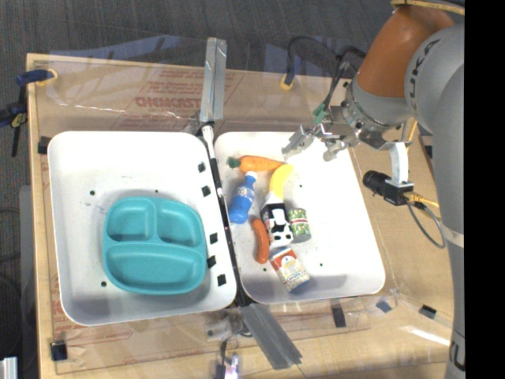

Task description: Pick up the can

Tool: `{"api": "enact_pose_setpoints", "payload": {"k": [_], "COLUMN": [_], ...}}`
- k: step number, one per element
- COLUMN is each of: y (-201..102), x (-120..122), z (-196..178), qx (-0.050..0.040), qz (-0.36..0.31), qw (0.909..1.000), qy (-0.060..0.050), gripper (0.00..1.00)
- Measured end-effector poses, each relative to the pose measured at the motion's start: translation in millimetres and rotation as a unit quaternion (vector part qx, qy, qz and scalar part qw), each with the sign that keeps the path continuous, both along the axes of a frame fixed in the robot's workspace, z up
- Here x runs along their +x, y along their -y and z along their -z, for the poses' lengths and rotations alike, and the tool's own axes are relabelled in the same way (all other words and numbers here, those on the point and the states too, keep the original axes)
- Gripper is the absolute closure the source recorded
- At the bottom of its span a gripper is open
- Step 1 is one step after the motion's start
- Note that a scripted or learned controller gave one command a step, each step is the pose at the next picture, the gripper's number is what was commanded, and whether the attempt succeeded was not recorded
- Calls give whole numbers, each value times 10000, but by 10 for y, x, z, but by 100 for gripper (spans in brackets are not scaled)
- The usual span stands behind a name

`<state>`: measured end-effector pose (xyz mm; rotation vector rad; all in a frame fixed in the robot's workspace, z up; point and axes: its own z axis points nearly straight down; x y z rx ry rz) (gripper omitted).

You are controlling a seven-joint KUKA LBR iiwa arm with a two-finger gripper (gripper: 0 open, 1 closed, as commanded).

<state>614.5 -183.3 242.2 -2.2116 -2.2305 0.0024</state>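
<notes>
- Camera view: tabletop [95, 77] carries two white bins side by side; left bin [71, 164] holds a teal divided plate [155, 245].
- Right bin [347, 235] holds a cluster left of its centre: carrot [260, 163] at the top, yellow banana [279, 181] just beside it, blue bottle [242, 199], an orange-red piece [260, 241], a black-and-white carton [275, 221], a small box [290, 269] nearest the front wall.
- Can [298, 224], green-labelled, lies just right of the carton, touching or nearly so.
- Tool [316, 143] hangs over the bin's back right part, fingers spread wide, nothing between them, well apart from the can.
</notes>
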Motion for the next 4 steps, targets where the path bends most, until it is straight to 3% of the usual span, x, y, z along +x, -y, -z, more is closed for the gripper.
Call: {"api": "enact_pose_setpoints", "payload": {"k": [1,2,3,4], "y": [266,223,276,-76], "x": [-433,-809,-778,-1236], "z": [1218,1279,1115,54], "qx": [-25,-29,-80,1], "qz": [650,1316,1316,2155], "qw": [9978,9909,9906,9765], "qy": [150,294,365,11], "gripper": [0,0,100,100]}}
